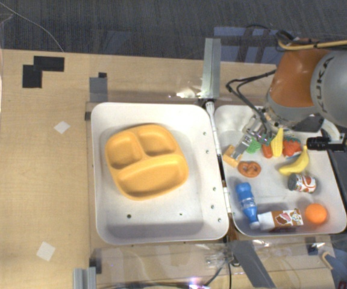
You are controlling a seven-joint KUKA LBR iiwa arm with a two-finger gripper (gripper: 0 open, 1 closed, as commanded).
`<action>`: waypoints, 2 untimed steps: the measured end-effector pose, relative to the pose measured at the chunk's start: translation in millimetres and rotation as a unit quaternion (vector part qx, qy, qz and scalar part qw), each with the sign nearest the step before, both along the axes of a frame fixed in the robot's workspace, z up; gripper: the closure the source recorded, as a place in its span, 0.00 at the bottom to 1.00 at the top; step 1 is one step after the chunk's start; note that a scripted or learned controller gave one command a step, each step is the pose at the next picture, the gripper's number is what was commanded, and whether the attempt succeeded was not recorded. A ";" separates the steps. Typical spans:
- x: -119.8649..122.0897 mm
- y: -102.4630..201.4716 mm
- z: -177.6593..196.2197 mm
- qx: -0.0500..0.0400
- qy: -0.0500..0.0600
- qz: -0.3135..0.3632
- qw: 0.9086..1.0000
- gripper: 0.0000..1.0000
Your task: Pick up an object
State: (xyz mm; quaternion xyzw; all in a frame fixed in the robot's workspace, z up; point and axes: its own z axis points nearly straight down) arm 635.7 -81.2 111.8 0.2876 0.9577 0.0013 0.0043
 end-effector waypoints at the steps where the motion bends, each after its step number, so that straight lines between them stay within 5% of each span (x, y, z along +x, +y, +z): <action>1: -20.8 68.7 76.6 0.002 -0.001 -0.129 0.992 0.00; 2: -82.7 140.5 73.8 0.003 0.003 -0.146 0.989 0.00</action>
